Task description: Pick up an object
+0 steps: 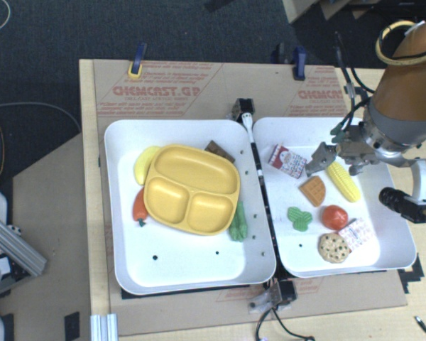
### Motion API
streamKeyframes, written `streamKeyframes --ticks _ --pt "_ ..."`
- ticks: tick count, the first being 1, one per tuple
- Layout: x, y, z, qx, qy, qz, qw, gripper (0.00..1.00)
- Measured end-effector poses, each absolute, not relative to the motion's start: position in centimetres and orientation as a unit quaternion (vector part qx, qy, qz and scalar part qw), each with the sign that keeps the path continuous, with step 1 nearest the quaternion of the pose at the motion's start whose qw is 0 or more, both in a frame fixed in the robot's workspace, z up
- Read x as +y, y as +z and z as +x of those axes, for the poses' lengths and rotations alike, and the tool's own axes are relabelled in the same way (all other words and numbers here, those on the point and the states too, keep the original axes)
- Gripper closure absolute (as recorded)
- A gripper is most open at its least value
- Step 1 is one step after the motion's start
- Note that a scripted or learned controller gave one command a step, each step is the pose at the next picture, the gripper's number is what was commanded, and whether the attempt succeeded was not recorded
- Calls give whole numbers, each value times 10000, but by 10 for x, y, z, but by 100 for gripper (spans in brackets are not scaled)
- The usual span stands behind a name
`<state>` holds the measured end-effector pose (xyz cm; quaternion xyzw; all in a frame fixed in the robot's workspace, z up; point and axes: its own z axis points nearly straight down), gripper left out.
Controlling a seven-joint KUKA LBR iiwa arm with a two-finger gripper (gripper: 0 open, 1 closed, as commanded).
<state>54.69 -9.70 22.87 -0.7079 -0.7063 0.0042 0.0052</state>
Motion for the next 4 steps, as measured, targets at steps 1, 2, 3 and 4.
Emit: streamKeyframes --ticks 1,2,3,4 --pt "-97 236 549 -7072 0 -7070 3 0" --pt "-91 192 553 -7071 11 -7072 21 0" --pt "-92 148 546 -7069 12 -7073 23 0" --pt "-96 95 536 -7067 21 -7075 34 0"
